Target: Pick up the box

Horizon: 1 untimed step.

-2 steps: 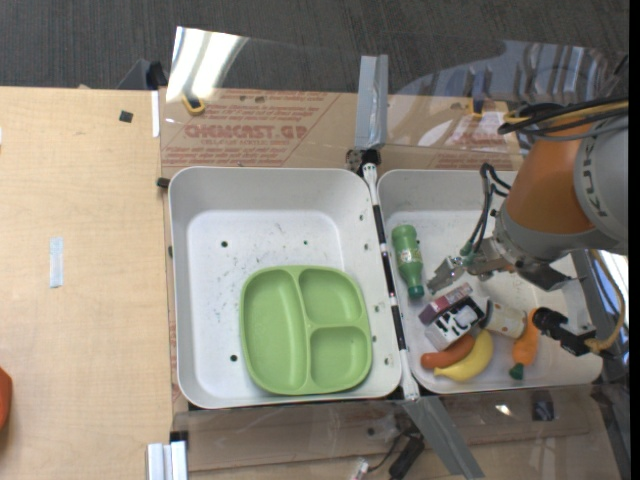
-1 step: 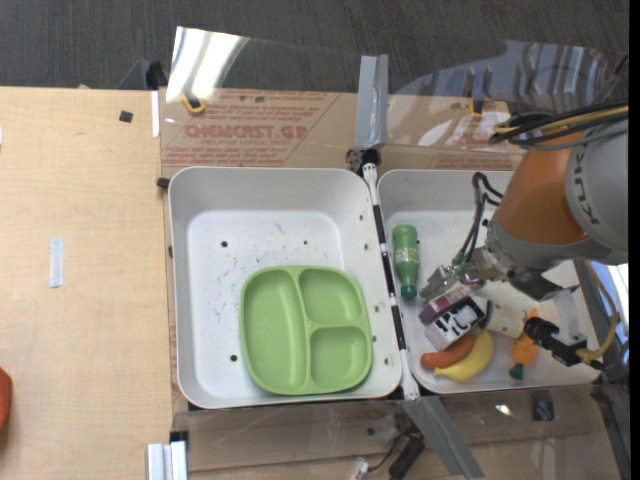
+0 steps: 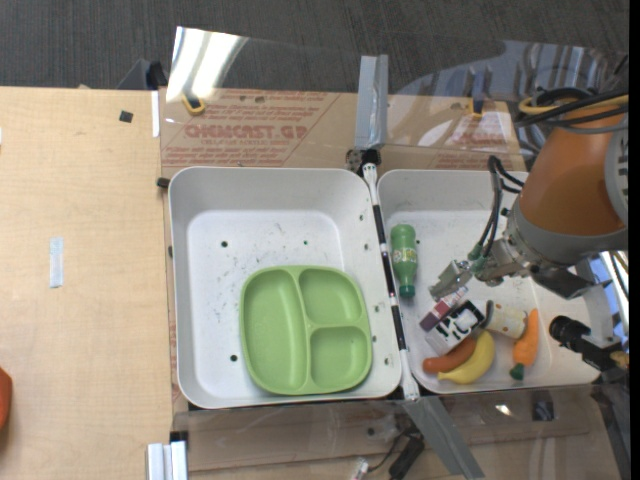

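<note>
Pincer [image 3: 452,280] just above-left of box [image 3: 455,320] in R bin; box long axis diagonal. Finger gap: can't tell.

I see my gripper [image 3: 452,280] low in the right bin [image 3: 440,193], just above the small black-and-white box [image 3: 458,320]. A green bottle [image 3: 403,258] lies to its left; a banana [image 3: 470,360] and a carrot [image 3: 526,340] sit below it. Further left, a green divided plate [image 3: 305,330] fills the left bin [image 3: 200,268]

plate [image 3: 305,330] in left bin [image 3: 200,268], bottle [image 3: 403,258] in right bin [image 3: 440,193]
</note>
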{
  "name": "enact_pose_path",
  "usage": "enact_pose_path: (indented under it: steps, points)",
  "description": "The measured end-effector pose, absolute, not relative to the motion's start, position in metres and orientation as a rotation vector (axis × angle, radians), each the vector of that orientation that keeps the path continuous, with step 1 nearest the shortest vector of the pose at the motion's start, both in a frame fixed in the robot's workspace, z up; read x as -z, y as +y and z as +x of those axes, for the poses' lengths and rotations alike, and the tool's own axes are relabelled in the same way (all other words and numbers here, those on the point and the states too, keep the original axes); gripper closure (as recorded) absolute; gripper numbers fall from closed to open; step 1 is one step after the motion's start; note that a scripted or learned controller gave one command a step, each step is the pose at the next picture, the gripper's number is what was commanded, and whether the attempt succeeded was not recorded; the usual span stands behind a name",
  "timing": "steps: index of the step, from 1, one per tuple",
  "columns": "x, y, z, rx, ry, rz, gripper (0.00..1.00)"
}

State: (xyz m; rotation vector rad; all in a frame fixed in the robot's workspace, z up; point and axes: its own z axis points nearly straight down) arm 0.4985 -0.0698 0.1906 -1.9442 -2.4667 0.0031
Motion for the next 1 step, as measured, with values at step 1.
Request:
enact_pose_path:
  steps: [1]
  points:
    - [-0.1236,-0.0977,0.4999,0.018,-2.487,-1.942,0.00]
